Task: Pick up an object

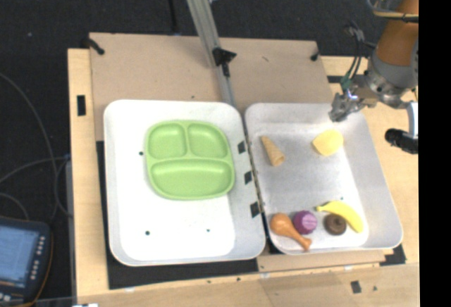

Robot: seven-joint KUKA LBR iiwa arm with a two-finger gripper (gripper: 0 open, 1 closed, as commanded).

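Observation:
The right bin [303, 179] holds several small objects. A tan cone [273, 150] lies near its left side and a pale yellow lump [328, 143] sits towards the back right. Along the front lie an orange pear-shaped piece [289, 227], a purple ball [304, 221], a dark brown ring [335, 224] and a yellow banana [343, 215]. My gripper [341, 108] hangs over the bin's back right corner, just behind the yellow lump and apart from it. I see nothing between its fingers.
The left bin [127, 221] carries a green divided plate [189, 160]. A slanted metal pole [201, 13] rises behind the bins. The arm's orange band [396, 41] is at the right edge. A screen [21, 256] sits off the bench at bottom left.

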